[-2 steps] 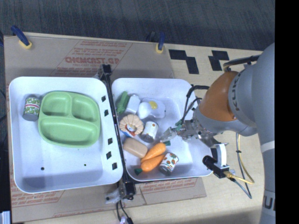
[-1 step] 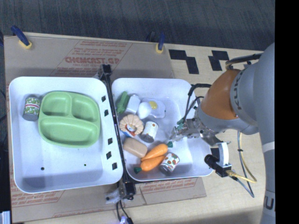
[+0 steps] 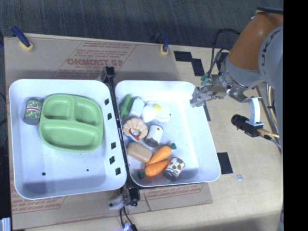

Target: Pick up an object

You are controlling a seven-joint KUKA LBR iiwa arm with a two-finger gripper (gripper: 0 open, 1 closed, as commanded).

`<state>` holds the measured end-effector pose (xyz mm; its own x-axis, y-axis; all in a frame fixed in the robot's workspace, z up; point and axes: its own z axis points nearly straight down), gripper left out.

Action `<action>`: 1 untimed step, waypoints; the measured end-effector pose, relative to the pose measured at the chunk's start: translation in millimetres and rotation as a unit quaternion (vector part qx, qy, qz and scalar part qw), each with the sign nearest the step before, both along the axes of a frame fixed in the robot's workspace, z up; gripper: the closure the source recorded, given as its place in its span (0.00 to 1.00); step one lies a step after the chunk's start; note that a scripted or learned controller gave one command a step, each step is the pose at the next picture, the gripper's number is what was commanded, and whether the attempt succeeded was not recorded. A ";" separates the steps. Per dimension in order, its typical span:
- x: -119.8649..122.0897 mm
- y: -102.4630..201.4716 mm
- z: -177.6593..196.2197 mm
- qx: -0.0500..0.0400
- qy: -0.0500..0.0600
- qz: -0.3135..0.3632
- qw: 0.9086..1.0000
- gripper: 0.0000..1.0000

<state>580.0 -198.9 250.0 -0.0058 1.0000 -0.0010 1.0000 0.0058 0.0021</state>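
Observation:
My gripper (image 3: 198, 99) hangs over the upper right rim of the right bin (image 3: 204, 143), apart from the toys inside it. That bin holds a green vegetable (image 3: 126, 105), a white piece (image 3: 137, 107), a fried egg (image 3: 157, 112), a ridged tan pastry (image 3: 134, 128), a small grey can (image 3: 154, 134), a tan block (image 3: 139, 152), two orange carrots (image 3: 159, 155) (image 3: 156, 168) and a patterned cup (image 3: 174, 168). The egg is the toy closest to the gripper, well to its left.
The left bin (image 3: 29, 177) carries a green divided plate (image 3: 72, 121) and a small patterned can (image 3: 32, 111) at its upper left. A black clip strip (image 3: 113, 124) runs between the bins. Bare bench (image 3: 245, 177) lies to the right.

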 end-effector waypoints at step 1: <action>-0.4 0.1 -0.9 0.000 0.001 0.000 1.000 0.00</action>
